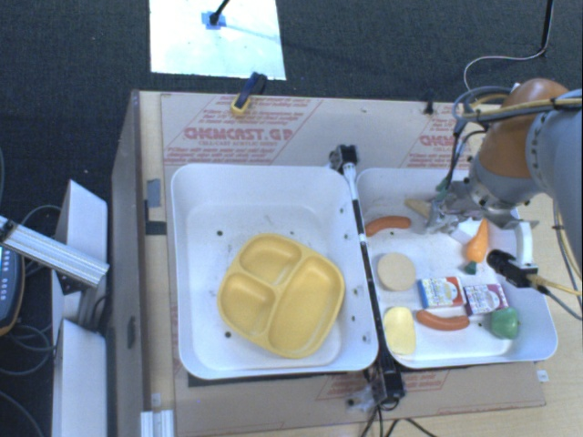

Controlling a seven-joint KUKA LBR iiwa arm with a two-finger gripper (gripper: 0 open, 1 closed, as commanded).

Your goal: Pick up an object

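Observation:
The right bin holds several toy foods. An orange-red sausage lies at its back left, with a tan round biscuit and a pale yellow piece in front of it. A second sausage, two small cartons, a green piece and an orange carrot lie further right. My gripper hangs low over the bin's back, between the first sausage and the carrot, beside a small tan piece. Nothing visible is held in it.
The left bin holds a yellow compartment tray. A black divider rail runs between the bins. The grey arm with its orange band reaches in from the right, over the right bin's back corner. Cables hang near it.

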